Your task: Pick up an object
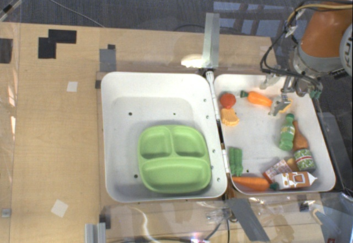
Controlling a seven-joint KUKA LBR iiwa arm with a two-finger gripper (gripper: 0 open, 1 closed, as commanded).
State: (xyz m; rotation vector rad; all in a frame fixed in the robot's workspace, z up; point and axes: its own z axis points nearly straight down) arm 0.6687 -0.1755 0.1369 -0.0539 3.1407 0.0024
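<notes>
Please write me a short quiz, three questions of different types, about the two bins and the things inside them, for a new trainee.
1. True or false: the green plate lies in the left bin.
2. How many carrots lie in the right bin?
3. What does the gripper hover nearest? A) upper carrot B) lower carrot C) green plate

Key: 1 true; 2 two; 3 A
</notes>
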